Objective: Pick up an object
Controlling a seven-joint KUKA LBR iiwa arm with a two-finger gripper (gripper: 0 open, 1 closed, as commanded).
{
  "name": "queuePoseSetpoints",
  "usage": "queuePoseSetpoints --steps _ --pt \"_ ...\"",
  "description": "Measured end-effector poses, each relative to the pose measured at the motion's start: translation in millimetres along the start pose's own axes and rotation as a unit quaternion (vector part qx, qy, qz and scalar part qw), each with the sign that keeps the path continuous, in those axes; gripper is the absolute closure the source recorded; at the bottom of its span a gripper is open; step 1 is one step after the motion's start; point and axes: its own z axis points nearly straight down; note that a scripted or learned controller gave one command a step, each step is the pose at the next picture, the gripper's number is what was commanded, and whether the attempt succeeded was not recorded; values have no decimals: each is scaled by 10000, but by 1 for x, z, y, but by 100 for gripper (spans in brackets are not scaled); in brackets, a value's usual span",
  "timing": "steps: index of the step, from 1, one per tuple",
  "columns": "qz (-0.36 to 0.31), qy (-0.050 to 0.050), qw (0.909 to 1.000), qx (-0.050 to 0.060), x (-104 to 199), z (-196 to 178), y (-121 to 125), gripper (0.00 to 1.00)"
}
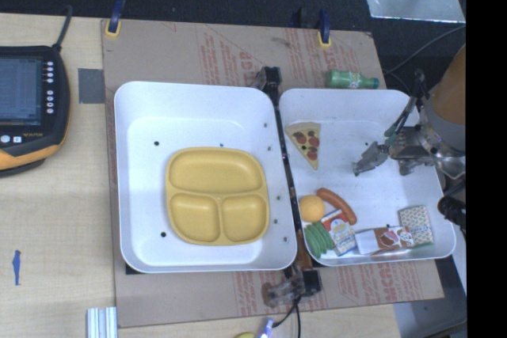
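Note:
My gripper (388, 162) hangs over the middle right of the right bin (358, 101), open with nothing between its fingers. One dark finger (366, 163) points left over bare bin floor. A toy pizza slice (306, 142) lies to its left, near the bin's left wall. Below the gripper, along the front of the bin, lie an orange ball (311, 208), a red sausage (338, 204), a green pod-like toy (318, 238), small printed cartons (372, 238) and a patterned cracker-like square (416, 225).
The left bin (142, 115) holds a yellow divided plate (215, 195). A green bottle (351, 79) lies on the cardboard behind the right bin. A control pendant (28, 107) sits at the bench's far left. The arm (448, 103) enters from the right.

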Motion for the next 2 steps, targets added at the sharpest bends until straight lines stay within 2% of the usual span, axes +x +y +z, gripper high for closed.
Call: queuePoseSetpoints --steps 1,2 --pt "-9 0 10000 11 43 115 -12 0" --pt "-22 -8 10000 11 41 105 -12 100"
